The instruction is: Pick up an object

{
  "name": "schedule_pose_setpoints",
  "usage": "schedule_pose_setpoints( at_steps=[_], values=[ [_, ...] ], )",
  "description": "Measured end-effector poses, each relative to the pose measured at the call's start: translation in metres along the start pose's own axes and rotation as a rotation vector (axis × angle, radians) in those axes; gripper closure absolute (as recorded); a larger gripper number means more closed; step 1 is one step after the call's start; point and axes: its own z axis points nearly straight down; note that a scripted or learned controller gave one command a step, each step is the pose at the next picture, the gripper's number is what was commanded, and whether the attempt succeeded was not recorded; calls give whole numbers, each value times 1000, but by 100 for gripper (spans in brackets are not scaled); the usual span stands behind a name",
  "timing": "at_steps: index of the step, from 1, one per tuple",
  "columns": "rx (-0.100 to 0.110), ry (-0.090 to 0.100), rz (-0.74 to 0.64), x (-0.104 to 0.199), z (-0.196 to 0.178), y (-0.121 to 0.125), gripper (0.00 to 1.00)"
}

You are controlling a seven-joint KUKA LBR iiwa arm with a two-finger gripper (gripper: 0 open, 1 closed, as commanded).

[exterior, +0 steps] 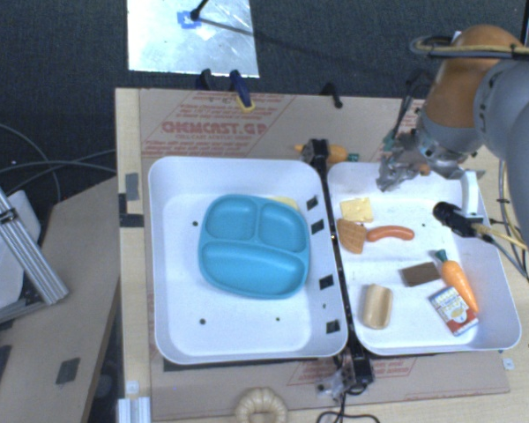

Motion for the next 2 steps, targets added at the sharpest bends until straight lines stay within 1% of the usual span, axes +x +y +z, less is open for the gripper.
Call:
schedule_pose_setpoints(
  at_steps=[1,2],
  values=[
    [-2,0,-5,9,-61,1,100],
    [2,1,-6,9,-74,2,100]
  ],
)
